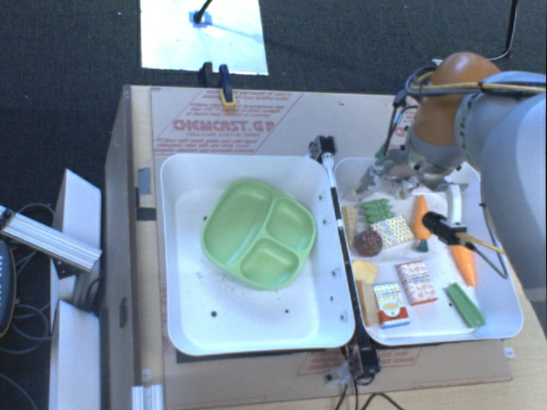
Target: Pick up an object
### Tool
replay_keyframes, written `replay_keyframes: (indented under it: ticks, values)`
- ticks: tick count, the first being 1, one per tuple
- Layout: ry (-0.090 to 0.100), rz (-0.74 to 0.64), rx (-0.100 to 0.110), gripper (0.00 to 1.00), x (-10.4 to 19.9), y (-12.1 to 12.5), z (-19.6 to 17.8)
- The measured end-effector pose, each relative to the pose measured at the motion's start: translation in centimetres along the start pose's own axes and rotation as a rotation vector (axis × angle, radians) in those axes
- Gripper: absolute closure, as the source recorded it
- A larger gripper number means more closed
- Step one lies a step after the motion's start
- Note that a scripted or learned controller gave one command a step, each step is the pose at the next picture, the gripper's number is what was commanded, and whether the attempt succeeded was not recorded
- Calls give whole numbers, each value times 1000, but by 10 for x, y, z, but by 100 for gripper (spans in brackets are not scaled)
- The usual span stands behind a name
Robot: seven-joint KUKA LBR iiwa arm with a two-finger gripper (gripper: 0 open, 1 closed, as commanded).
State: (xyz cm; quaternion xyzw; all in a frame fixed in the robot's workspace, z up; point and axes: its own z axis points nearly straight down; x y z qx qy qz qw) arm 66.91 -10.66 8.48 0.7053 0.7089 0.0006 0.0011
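My gripper [382, 178] hangs low over the far left corner of the right bin [504, 314], just behind a green pea pod [376, 209]. In front of the pod lie a yellow-green patterned block [394, 230] and a round brown cookie [368, 243]. An orange carrot [420, 215] lies to the right of the gripper, and a second carrot [464, 264] lies further right. Nearer the front are a yellow chip [365, 272], two red and white boxes [391, 305] [416, 282] and a green bar [464, 304]. I see nothing held in the gripper.
The left bin [184, 314] holds a light green divided plate [259, 232]. A black bar [338, 229] runs along the divide between the two bins. The grey arm [504, 135] comes in over the right bin's far right corner.
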Motion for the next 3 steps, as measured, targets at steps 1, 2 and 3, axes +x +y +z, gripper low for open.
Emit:
replay_keyframes:
  ticks: [1,2,3]
  values:
    - [0,3,-1,0,-4,0,0]
    - [0,4,-1,0,-11,0,0]
    - [-1,4,-2,0,-27,0,-1]
